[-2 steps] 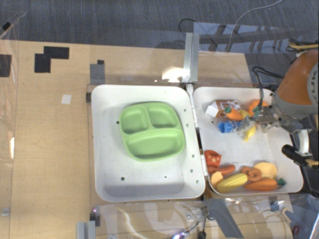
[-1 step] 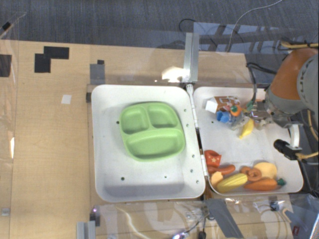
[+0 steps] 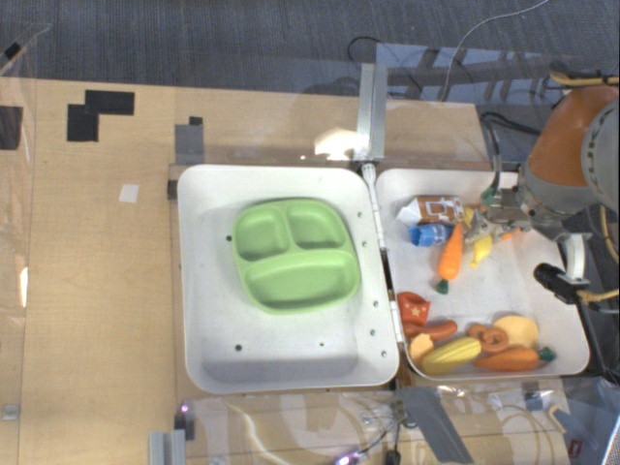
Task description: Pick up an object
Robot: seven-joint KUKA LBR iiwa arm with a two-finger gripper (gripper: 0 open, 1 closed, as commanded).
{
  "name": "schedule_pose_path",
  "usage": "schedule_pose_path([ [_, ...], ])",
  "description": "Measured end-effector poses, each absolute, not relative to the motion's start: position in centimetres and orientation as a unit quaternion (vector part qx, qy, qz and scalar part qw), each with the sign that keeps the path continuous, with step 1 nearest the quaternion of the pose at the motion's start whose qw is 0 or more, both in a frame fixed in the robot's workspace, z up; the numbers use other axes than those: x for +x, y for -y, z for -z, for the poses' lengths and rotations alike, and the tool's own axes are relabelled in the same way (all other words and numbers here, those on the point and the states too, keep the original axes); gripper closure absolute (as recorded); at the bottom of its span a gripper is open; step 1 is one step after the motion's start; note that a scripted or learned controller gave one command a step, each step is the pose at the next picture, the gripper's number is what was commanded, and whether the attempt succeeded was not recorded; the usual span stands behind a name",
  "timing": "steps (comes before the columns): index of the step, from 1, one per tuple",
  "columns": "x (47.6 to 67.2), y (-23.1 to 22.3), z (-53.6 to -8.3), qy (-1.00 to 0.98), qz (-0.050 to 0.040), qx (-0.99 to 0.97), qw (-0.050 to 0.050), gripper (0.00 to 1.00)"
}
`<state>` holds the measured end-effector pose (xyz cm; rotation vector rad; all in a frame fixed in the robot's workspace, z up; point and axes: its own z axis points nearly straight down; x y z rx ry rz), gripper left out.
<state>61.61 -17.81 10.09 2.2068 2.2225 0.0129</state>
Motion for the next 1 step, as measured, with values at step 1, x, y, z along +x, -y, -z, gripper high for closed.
schedule_pose_path([
  [1,64.61,13.04,-18.67,-0.727,-0.0024,0.687,0.003,1.00],
])
